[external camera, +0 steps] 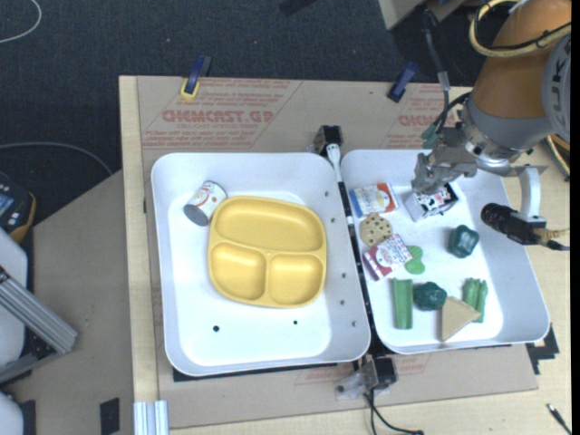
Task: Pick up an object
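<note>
A: Gripper point(433, 181) position?

B: Over the right bin point(517, 329), near its twelve o'clock rim, directly above a small black-and-white carton point(437, 202). Clenched or released, I cannot tell.

A: Other pickable things?

B: From the bin's centre: a cookie point(374, 230) at nine o'clock, a teal cup point(463, 241) at three, a green stick point(401, 303) and a tan wedge point(457, 318) towards six.

A: Left bin point(172, 243)?

B: A yellow divided tray point(267, 250), with a small can point(204, 203) at its ten o'clock.

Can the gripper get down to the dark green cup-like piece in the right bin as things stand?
Probably yes: the dark green cup-like piece lies apart from its neighbours, uncovered, and the gripper hangs close by in the same white right bin.
</note>
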